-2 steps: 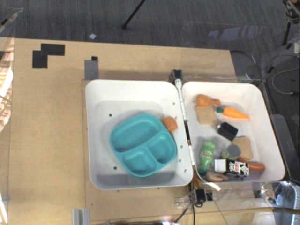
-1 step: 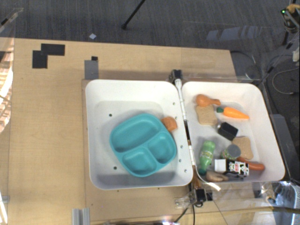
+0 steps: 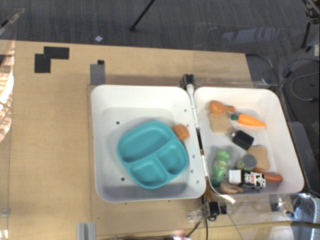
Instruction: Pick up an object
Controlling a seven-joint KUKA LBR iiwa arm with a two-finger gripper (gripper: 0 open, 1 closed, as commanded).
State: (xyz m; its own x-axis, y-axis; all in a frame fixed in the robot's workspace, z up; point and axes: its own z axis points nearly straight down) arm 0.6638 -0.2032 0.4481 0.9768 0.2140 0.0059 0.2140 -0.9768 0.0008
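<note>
The right bin [image 3: 280, 114] holds several small objects: an orange drumstick-shaped piece [image 3: 220, 107], a tan bread slice [image 3: 219, 123], an orange carrot with a green top [image 3: 248, 120], a black block [image 3: 242, 139], a green bottle [image 3: 220, 164], a grey round lid [image 3: 247, 161] on another tan slice [image 3: 260, 157], a white and black carton [image 3: 246, 178], a red sausage [image 3: 270, 176] and a beige piece [image 3: 231, 188]. The left bin [image 3: 107, 109] holds a teal divided plate [image 3: 152, 154] with an orange-brown bun [image 3: 181, 132] at its upper right edge.
The two bins meet at a central ridge [image 3: 196, 129]. The wooden bench [image 3: 50, 149] spreads to the left, with black markers [image 3: 50, 57] at its far left. Cables and clips [image 3: 210, 211] lie at the front edge. A dark floor and a stand's leg [image 3: 147, 8] lie beyond.
</note>
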